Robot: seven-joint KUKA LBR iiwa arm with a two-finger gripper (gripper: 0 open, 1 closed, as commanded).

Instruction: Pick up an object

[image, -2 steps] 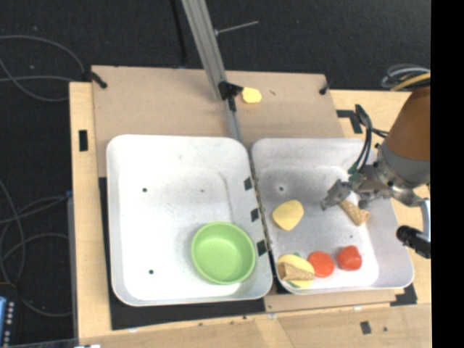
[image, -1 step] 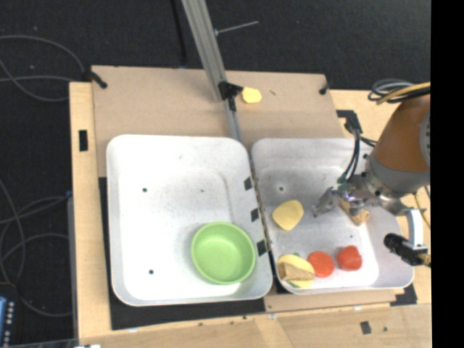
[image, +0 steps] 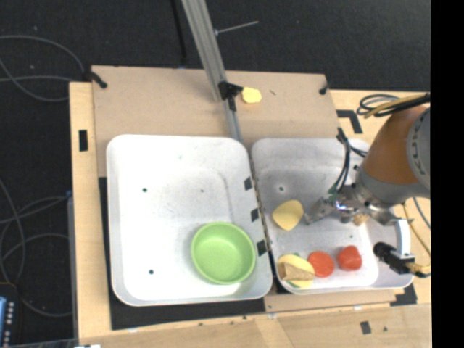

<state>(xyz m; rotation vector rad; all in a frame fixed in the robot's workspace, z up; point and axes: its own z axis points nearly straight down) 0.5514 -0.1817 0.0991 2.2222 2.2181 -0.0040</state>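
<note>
From where I stand, the arm (image: 395, 154) leans in over the right bin (image: 304, 154), its gripper (image: 322, 210) low above the bin floor and just beside a pale yellow wedge (image: 288, 214) that lies near the bin's left wall. Whether the pincer is spread or pressed together I cannot tell; nothing shows between its tips, so I judge that it carries nothing. Along the bin's near edge sit a yellow-and-tan sandwich-like piece (image: 296, 270), a red tomato (image: 321, 263) and a small red block (image: 349, 257), close together. The left bin (image: 145, 172) holds a green bowl (image: 223, 252). This looks like the approach step, the grasp not yet made. The next move calls for settling squarely over the wedge, then closing and lifting straight up, clear of the wall.
</note>
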